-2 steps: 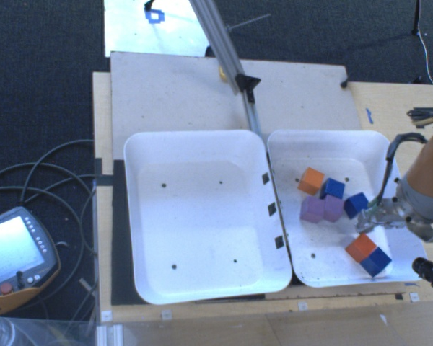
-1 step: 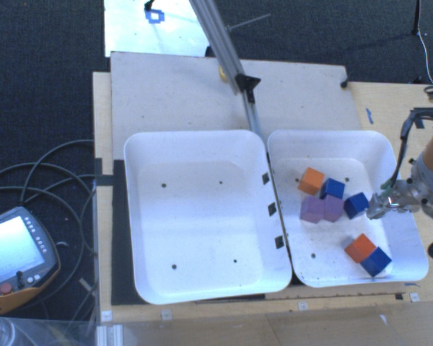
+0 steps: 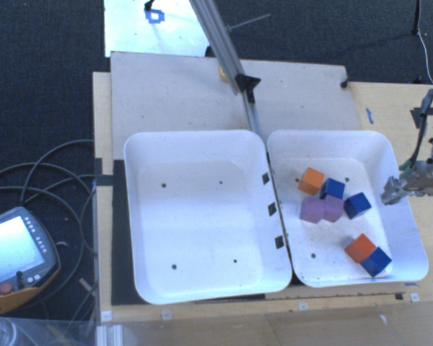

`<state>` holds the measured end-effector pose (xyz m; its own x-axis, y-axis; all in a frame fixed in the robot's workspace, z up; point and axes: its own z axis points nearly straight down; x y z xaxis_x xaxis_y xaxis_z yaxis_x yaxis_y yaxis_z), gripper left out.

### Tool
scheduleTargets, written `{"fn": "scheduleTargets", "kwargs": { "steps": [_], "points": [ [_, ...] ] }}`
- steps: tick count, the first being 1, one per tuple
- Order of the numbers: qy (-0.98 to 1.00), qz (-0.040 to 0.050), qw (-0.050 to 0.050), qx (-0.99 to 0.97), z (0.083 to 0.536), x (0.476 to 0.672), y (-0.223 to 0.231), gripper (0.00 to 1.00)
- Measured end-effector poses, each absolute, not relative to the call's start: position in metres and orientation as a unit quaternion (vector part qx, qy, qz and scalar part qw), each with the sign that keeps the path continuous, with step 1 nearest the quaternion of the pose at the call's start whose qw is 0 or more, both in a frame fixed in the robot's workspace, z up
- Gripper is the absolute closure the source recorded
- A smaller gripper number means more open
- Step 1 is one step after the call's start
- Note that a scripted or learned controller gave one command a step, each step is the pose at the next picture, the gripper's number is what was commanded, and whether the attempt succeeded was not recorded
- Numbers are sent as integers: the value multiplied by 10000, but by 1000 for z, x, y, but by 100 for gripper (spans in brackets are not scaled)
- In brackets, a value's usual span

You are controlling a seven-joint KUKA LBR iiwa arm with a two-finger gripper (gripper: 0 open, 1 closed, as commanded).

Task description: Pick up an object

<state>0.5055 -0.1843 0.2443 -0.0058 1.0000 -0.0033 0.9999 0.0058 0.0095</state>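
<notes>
The pincer [image 3: 391,191] is seen at the right rim of the right bin [image 3: 325,144], low over its edge; whether it is spread or pressed together cannot be told, and nothing is seen pinched in it. Just to its left a blue cube [image 3: 357,205] is found. Further left, two purple cubes [image 3: 321,209] lie touching, with an orange cube [image 3: 312,181] and a second blue cube [image 3: 334,188] beside them. Below the pincer, toward the bin's near corner, an orange cube [image 3: 360,247] and a blue cube [image 3: 376,261] are set together. The left bin [image 3: 141,150] lies well apart.
</notes>
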Motion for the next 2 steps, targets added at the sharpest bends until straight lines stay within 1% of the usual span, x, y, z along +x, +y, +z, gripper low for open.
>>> {"fn": "scheduleTargets", "kwargs": {
  "steps": [1,2],
  "points": [
    [7091,11,24,7051,268,507,-185,100],
    [7105,10,1,7037,261,508,-143,100]
  ]
}}
